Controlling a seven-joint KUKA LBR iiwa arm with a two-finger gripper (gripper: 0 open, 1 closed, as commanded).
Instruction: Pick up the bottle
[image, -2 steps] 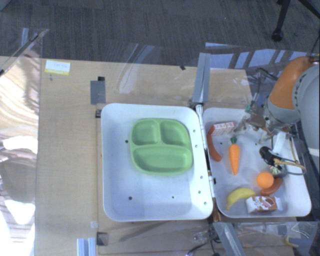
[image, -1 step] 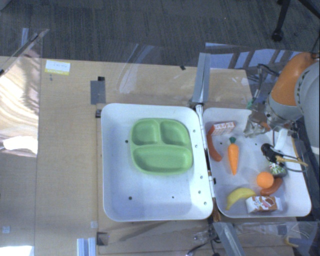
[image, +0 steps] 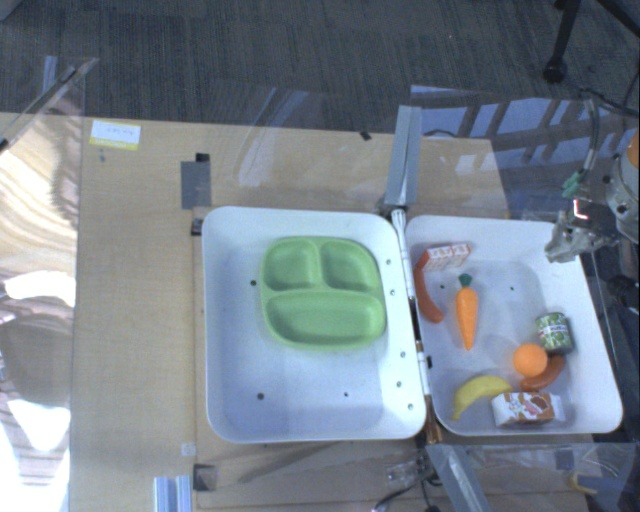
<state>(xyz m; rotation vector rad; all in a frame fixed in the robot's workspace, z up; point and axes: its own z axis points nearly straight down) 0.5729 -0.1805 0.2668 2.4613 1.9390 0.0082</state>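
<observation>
The fingers (image: 566, 243) hang at the far right corner of the right bin, and I cannot tell whether they are spread or pressed together; nothing shows between them. The wooden worktop (image: 130, 300) carries two white bins side by side. The left bin (image: 300, 390) holds a green divided plate (image: 323, 292). The right bin (image: 590, 400) holds a carrot (image: 467, 311), a banana (image: 479, 391), a red sausage (image: 428, 298), a small carton (image: 445, 256) at its far left and another carton (image: 527, 408) at its near edge. The bottle (image: 553, 331), small with a green label, lies near the right wall, just beyond an orange (image: 531, 359), well apart from the fingers.
</observation>
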